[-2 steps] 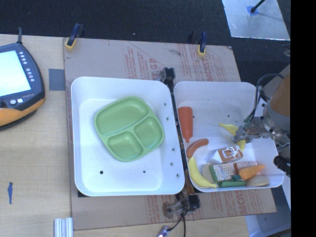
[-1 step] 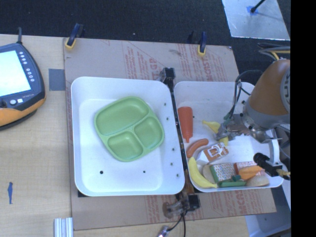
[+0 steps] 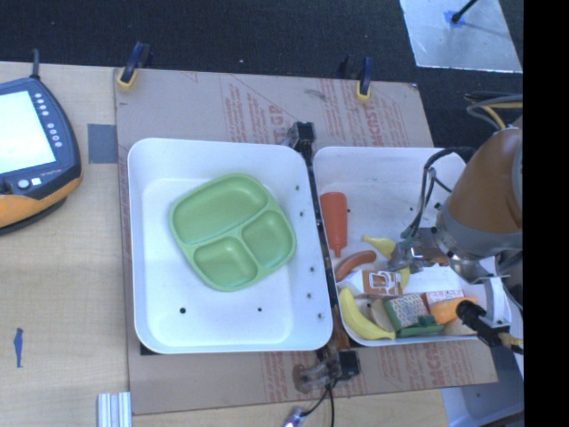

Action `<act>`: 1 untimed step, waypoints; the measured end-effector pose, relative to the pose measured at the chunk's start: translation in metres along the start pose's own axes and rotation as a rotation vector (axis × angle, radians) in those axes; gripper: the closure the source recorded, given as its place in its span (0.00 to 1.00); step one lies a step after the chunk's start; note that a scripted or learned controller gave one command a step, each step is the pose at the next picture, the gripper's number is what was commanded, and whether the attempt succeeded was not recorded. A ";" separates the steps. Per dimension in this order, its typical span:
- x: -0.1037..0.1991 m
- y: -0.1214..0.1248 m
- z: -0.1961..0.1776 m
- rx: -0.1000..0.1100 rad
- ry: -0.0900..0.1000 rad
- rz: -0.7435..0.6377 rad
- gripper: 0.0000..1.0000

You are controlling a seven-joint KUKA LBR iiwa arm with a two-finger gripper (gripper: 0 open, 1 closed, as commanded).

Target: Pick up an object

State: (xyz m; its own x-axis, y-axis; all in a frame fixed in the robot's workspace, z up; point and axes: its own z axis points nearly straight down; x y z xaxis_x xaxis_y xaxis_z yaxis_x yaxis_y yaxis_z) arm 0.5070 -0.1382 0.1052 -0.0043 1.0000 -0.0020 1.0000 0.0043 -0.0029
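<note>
The right bin (image 3: 373, 163) holds several toy foods. An orange carrot-like piece (image 3: 335, 221) lies upright near its left wall, and a reddish sausage (image 3: 355, 262) sits just below it. A small yellow banana (image 3: 380, 245) lies beside the sausage, and a bigger banana (image 3: 358, 318) curves along the front left corner. A small white carton with an orange label (image 3: 382, 283), a patterned packet (image 3: 408, 310), a green piece (image 3: 421, 330) and an orange piece (image 3: 447, 310) crowd the front. My gripper (image 3: 410, 254) hangs low over the bin's middle, right of the small banana and above the carton.
The left bin (image 3: 147, 238) holds a green divided plate (image 3: 233, 231). A handheld control pendant (image 3: 31, 154) rests on the bench at the far left. Clamps (image 3: 131, 68) hold the cardboard base at the back. The arm's orange band (image 3: 489, 185) covers the right bin's right side.
</note>
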 end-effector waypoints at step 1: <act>-0.031 -0.031 -0.086 -0.001 0.002 0.002 1.00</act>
State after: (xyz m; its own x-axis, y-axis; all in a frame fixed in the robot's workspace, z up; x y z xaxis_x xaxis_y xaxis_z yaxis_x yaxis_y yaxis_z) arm 0.4766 -0.1689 0.1914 -0.0025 1.0000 0.0000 1.0000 0.0025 -0.0014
